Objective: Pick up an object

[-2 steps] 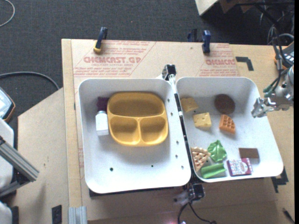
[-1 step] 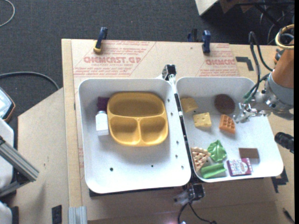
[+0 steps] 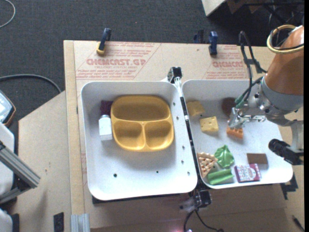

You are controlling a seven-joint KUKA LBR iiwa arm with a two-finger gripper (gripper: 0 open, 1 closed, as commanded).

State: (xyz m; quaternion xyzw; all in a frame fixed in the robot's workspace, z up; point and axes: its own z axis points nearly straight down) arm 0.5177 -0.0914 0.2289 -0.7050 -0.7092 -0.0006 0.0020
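Along the near edge of the right bin point(image 3: 285, 175) lie a pink packet point(image 3: 246, 172), a green pea pod point(image 3: 219, 178) and a lattice waffle point(image 3: 206, 162), with a green leaf point(image 3: 224, 155) just behind the pod and a brown block point(image 3: 257, 159) behind the packet. Farther in, toward the middle, the gripper point(image 3: 236, 122) hangs directly over an orange block point(image 3: 235, 132); how wide its fingers stand I cannot tell. A holed cheese wedge point(image 3: 209, 124) sits just left of it. Toward the far edge are a yellow sponge piece point(image 3: 195, 108) and a dark brown round lump point(image 3: 229, 105). In the left bin point(image 3: 91, 178), a yellow divided plate point(image 3: 142, 123) fills the middle, with a small white bottle point(image 3: 105, 127) and a dark purple thing point(image 3: 106, 106) against the left edge.
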